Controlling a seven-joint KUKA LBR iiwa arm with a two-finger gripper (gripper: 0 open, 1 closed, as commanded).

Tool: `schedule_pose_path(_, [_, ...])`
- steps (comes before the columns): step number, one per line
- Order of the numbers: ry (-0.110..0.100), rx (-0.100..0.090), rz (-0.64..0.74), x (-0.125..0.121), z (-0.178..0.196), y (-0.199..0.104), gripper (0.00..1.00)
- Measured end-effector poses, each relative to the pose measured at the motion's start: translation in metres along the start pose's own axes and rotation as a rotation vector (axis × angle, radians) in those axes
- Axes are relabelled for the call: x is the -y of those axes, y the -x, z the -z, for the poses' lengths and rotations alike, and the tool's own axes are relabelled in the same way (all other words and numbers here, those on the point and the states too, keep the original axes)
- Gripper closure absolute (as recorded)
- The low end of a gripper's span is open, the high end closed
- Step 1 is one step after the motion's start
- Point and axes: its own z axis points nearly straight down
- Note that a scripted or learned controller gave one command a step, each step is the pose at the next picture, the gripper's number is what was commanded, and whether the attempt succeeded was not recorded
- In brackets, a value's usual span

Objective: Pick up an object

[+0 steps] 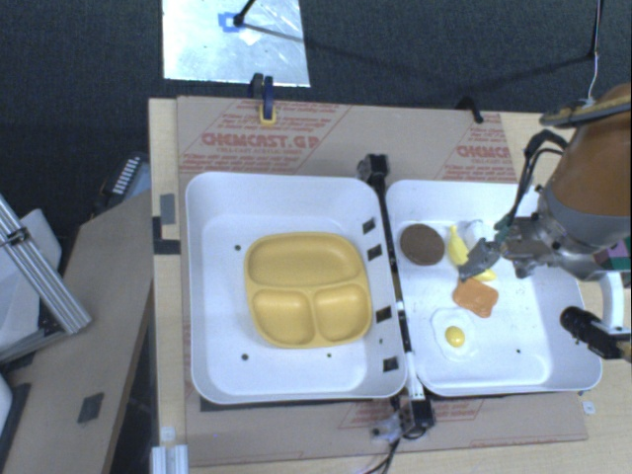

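Two shallow white bins sit side by side on the tabletop (326, 126), which is covered by a sheet of brown cardboard with red lettering. The left bin (212, 215) carries a yellow divided plate (301, 286) with three compartments, one long one across the far side and two smaller ones nearer me. The plate lies roughly in the middle of that bin.

The right bin (553, 363) carries the small things. A round brown patty (423, 244) lies toward the far left part of it, close to the divider between the bins. Just to its right stands a yellow piece (457, 248), narrow and upright-looking, though it is too small for me to name. Nearer me is an orange wedge (476, 297), lying flat, and nearer still a toy fried egg (454, 335), white with a yellow yolk, set just apart from the orange wedge.

The arm (592, 176) reaches in from the right, its orange band showing above the grey wrist. The end effector (481, 261) hangs low over the right bin, between the yellow piece and the orange wedge, its tip right above the far edge of the wedge. From where I stand I cannot tell how it is set, nor whether it touches the wedge or any other piece.

A black clamp (373, 166) sits at the far end of the divider.
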Motion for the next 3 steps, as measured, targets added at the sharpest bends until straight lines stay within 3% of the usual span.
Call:
schedule_pose_path(1, [0.012,0.002,0.002,-0.002,0.006,0.000,0.00])
schedule_pose_path(3, [0.010,0.001,0.000,-0.014,-0.090,0.007,0.00])
